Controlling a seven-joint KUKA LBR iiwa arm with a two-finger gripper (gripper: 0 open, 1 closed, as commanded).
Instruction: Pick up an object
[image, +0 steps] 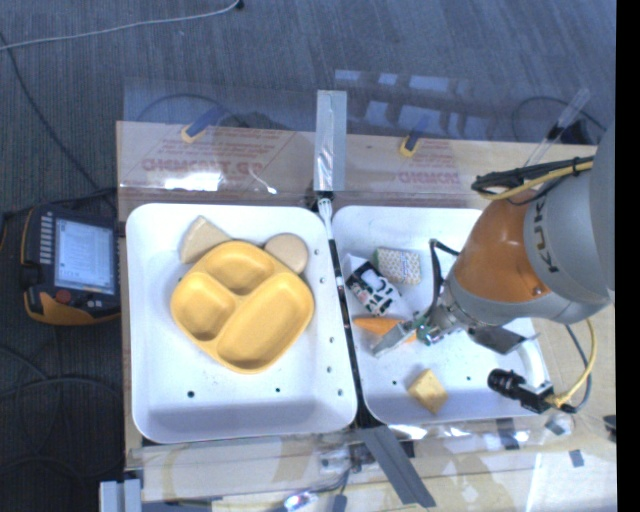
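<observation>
1. Camera view: two white bins sit side by side on the tabletop (140, 160), the left bin (150, 400) at frame centre-left, the right bin (470, 415) at centre-right.
2. The arm (520, 260) enters from the right; its tool (425, 330) is low in the middle of the right bin.
3. Whether the tool is clenched or released, I cannot tell.
4. An orange piece (375, 325) and a grey piece (393, 341) lie just left of the tool; contact is unclear.
5. A black-and-white object (372, 290) lies near the right bin's left wall, a speckled block (400, 264) just above it.
6. A tan cube (428, 390) sits below the tool, apart from it.
7. A yellow divided tray (243, 305) lies in the left bin, over two tan pieces (203, 238) and (289, 250).
8. A handheld screen unit (70, 262) lies at the left edge.
</observation>
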